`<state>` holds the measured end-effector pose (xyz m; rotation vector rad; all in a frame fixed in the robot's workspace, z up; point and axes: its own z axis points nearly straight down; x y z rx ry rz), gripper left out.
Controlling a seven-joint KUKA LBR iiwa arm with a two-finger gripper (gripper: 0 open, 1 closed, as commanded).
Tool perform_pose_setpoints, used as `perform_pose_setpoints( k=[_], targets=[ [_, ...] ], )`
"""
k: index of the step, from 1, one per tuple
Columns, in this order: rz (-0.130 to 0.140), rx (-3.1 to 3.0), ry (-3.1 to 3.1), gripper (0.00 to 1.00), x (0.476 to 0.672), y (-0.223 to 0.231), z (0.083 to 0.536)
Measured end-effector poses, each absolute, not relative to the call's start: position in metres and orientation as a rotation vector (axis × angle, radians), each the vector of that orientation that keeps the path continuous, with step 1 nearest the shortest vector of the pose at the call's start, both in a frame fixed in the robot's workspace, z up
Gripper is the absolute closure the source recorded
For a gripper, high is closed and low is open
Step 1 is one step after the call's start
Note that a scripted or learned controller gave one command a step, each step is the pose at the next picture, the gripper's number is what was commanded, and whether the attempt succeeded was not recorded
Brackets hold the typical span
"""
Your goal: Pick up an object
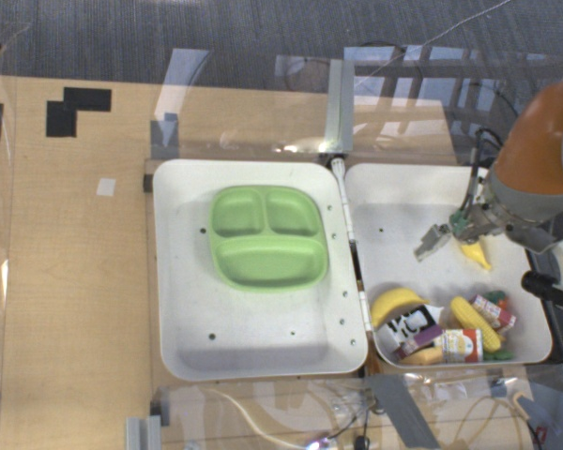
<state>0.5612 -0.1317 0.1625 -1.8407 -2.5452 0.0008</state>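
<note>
Grey arm [544,200] with a rounded orange band, black cable along the wrist; slim grey claw [433,242]

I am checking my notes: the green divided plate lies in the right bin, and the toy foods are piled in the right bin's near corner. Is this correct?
One detail is wrong. The camera view shows the green divided plate in the left bin, not the right one. The toy foods are indeed piled in the near corner of the right bin.
</note>
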Motion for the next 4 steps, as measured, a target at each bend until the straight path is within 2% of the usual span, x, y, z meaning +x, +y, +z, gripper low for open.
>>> perform_pose_setpoints(
  k=[1,2,3,4],
  targets=[
    [-0.001,-1.739,-2.619,0.00,0.581,-0.167,0.144],
    [-0.011,-1.924,-2.485,0.00,0.598,-0.187,0.094],
    [-0.004,-1.735,-2.607,0.00,0.670,-0.184,0.086],
    [-0.016,-1.412,-2.820,0.00,0.601,-0.201,0.089]
  ],
)
